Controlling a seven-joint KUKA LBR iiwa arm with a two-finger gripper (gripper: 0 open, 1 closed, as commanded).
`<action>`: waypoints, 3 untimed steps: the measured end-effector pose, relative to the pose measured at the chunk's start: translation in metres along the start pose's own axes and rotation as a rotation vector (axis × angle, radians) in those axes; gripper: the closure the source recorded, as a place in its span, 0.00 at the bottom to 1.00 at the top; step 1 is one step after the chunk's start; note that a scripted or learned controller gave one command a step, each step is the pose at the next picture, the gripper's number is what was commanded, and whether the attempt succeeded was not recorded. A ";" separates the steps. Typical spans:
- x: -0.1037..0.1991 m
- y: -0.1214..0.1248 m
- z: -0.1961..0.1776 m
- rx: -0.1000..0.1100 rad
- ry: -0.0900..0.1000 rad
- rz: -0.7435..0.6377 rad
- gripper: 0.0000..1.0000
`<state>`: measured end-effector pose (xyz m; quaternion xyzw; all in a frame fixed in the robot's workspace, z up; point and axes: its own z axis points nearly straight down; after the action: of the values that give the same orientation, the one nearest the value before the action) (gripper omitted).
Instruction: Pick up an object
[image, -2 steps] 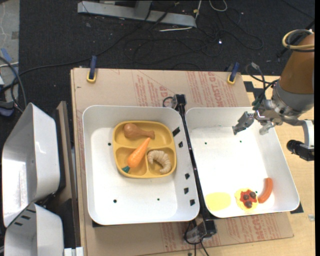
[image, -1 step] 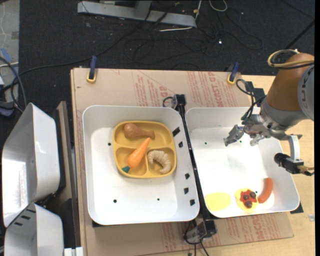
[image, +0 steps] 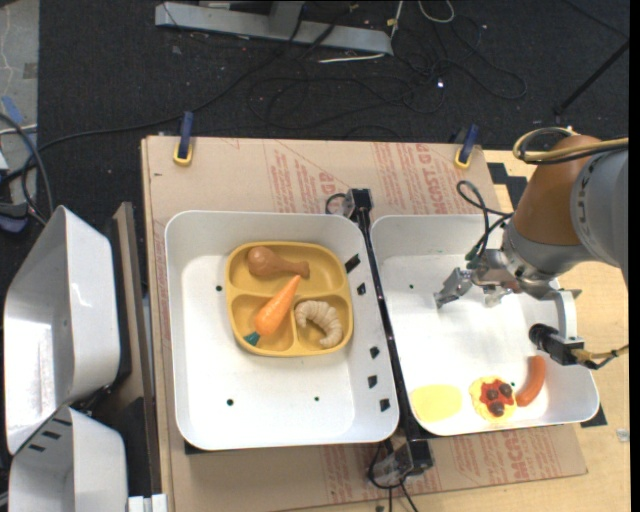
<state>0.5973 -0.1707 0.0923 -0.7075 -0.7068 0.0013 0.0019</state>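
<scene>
Overhead, the pincer (image: 452, 291) hangs over the bare floor of the right bin (image: 420, 250), its fingers apart and holding nothing. Near that bin's front edge lie a sausage (image: 531, 381), a small pizza piece (image: 492, 396) and a yellow disc (image: 437, 402).
</scene>
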 end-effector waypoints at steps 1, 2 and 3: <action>0.000 0.002 -0.014 -0.006 -0.001 0.000 1.00; -0.003 0.003 -0.078 -0.011 -0.003 -0.002 1.00; 0.005 0.002 -0.138 -0.011 -0.003 -0.005 1.00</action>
<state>0.5997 -0.1658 0.2303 -0.7058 -0.7084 -0.0017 -0.0030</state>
